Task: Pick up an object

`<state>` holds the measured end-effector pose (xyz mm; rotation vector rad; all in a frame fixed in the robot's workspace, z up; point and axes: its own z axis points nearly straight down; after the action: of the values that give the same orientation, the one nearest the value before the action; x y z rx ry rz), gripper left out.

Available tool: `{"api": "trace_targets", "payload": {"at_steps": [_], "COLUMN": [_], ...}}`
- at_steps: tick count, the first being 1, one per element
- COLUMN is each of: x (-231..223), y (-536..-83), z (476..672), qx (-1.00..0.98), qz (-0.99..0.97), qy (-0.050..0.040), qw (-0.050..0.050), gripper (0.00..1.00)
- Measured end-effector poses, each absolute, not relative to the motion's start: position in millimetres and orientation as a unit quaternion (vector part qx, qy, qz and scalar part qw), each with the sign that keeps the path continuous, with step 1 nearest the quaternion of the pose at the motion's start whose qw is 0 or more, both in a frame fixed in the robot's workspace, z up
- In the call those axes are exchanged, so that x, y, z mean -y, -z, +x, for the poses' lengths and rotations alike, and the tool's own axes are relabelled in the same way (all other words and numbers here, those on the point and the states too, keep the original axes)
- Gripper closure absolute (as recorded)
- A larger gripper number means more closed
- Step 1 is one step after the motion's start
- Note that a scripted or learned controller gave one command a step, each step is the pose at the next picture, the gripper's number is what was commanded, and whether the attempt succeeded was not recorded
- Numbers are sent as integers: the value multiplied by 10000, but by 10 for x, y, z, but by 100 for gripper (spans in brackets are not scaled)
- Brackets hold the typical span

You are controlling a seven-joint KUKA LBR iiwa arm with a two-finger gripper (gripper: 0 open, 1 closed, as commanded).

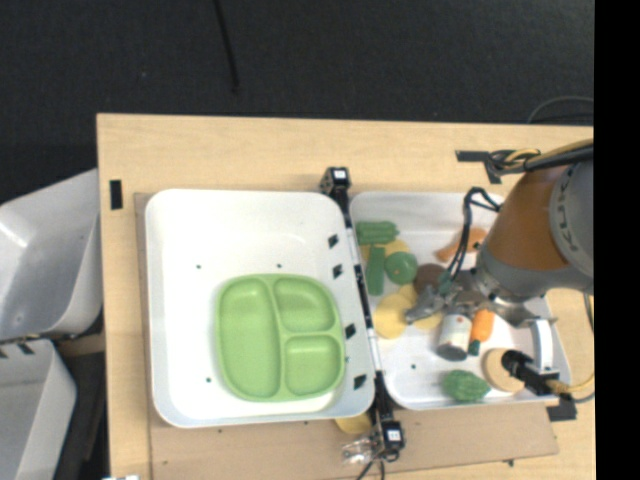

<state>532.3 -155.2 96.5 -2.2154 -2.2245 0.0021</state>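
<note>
End effector [432,298]: dark, low over the right bin, reaching leftward from the orange-banded wrist; I cannot tell how it is set, since its tip blurs into the things beneath it.
Arm [535,230]: grey and orange, coming in from the right and covering the right bin's far right part.
Nearest things: a yellow piece [396,313] lies just beside and below-left of the end effector; whether they touch cannot be told. A green round object [402,266] sits just up-left of it, near but apart.
Green block [377,233]: farther up-left, near the right bin's top left corner.
White and grey cylinder [452,336]: just below the end effector, with a small orange piece [482,325] at its right side.
Leafy green object [465,385]: near the right bin's front rim, well below the end effector.
Tan round disc [498,370]: just right of the leafy object.
Right bin [420,393]: white, holding all of these loose things.
Left bin [185,268]: white, holding a green divided plate [283,338] towards its front.
Bench [250,148]: pale wood, carrying both bins side by side.
</note>
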Motion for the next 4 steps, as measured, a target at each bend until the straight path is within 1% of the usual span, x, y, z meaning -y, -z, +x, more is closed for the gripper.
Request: {"api": "trace_targets", "payload": {"at_steps": [1,2,3,4], "x": [1579,1700,1505,790], "y": [-1109,-1277,-1427,-2031], "z": [5327,5449,5321,4902], "qx": [7063,7059,7063,7096], "qz": [-7080,-7083,-7079,-7046], "qy": [5,-2,-13,19], "qw": [-11,-7,-4,-1], "gripper": [100,100,100,100]}}
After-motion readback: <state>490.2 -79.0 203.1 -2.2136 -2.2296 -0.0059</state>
